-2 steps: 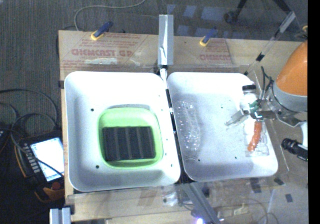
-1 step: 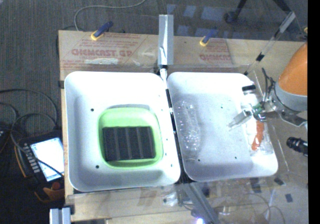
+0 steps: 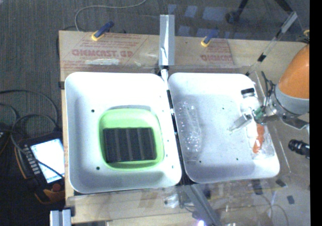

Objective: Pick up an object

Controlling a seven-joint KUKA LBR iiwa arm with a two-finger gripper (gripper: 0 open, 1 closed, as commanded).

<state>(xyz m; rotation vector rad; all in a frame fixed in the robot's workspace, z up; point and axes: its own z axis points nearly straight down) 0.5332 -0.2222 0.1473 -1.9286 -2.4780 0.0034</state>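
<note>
To pick well, the gripper (image 3: 251, 114) at the right of the frame should go straight down on the orange object (image 3: 258, 138) by the right bin (image 3: 216, 167) wall, though this object is blurred and partly covered, and I cannot tell how the gripper stands.

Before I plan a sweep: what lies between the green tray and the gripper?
In the camera view, between the green tray and the gripper: the bins' adjoining rims and a clear plastic bottle.
</note>
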